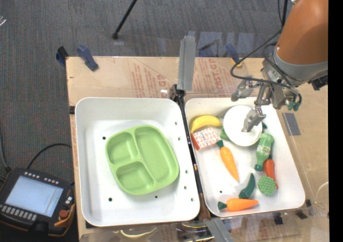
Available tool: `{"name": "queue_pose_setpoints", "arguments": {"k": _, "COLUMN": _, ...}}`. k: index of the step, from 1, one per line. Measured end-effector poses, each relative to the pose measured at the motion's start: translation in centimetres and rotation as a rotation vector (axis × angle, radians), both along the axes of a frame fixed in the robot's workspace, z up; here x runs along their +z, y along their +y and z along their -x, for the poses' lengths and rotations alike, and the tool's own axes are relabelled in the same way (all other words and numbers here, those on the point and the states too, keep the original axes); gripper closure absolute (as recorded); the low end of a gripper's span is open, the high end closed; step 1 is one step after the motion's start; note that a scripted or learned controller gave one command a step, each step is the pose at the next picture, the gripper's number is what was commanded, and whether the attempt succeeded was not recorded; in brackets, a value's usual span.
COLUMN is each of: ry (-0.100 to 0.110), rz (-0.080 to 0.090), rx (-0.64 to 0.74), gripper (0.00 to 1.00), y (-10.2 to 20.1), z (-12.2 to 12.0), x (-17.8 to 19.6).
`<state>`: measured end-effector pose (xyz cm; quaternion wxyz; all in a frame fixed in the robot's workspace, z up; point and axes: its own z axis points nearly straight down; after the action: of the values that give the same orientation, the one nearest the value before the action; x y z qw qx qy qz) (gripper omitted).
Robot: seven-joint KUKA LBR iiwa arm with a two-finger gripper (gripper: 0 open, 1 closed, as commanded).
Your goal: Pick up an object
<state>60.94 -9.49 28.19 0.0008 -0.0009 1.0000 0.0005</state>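
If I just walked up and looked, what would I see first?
Probably the bright green plate with three sections, lying alone in the left bin. Next, the big orange and grey robot arm at the top right, its gripper hanging over a white plate in the right bin. Around that plate lie toy foods: a banana, two carrots, and a green bottle.

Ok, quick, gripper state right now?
Gripper: over the white plate in the right bin; open or shut cannot be told, and nothing is visibly held.
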Motion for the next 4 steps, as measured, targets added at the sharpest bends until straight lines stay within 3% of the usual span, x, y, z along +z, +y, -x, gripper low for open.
{"name": "queue_pose_setpoints", "arguments": {"k": 1, "ry": 0.009, "rz": -0.001, "rx": -0.197, "gripper": 0.0, "y": -1.6, "z": 4.1, "x": -10.0}}
{"name": "queue_pose_setpoints", "arguments": {"k": 2, "ry": -0.007, "rz": 0.0, "rx": -0.231, "gripper": 0.0, "y": -1.4, "z": 3.2, "x": -19.0}}
{"name": "queue_pose_setpoints", "arguments": {"k": 3, "ry": -0.019, "rz": 0.002, "rx": -0.225, "gripper": 1.0, "y": -1.3, "z": 2.8, "x": -17.7}}
{"name": "queue_pose_setpoints", "arguments": {"k": 4, "ry": -0.017, "rz": 0.001, "rx": -0.224, "gripper": 0.0, "y": -1.2, "z": 2.9, "x": -17.9}}
